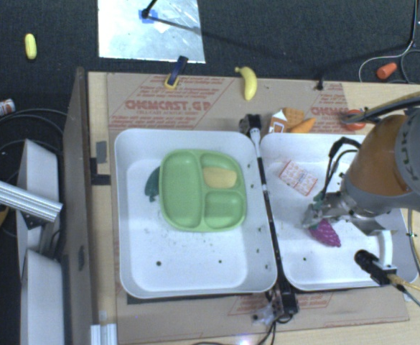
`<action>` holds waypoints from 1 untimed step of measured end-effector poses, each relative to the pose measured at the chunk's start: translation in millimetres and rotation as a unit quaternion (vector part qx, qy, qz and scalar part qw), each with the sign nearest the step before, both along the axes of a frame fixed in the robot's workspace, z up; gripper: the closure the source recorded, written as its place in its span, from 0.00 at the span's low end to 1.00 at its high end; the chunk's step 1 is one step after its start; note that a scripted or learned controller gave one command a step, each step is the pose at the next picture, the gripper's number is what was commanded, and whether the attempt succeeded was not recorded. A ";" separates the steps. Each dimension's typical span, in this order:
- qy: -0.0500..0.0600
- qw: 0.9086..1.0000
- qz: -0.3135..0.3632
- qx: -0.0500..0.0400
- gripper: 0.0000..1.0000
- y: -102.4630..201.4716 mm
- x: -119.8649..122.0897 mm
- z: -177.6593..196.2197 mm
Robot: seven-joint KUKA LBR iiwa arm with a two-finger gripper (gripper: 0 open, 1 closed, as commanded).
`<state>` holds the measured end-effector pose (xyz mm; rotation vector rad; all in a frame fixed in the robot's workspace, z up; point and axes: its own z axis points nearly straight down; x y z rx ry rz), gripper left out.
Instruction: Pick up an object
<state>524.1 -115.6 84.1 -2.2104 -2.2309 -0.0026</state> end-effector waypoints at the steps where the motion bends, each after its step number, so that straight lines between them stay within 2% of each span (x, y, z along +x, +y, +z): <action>1: -0.008 1.000 0.003 0.001 1.00 86.2 53.1 106.9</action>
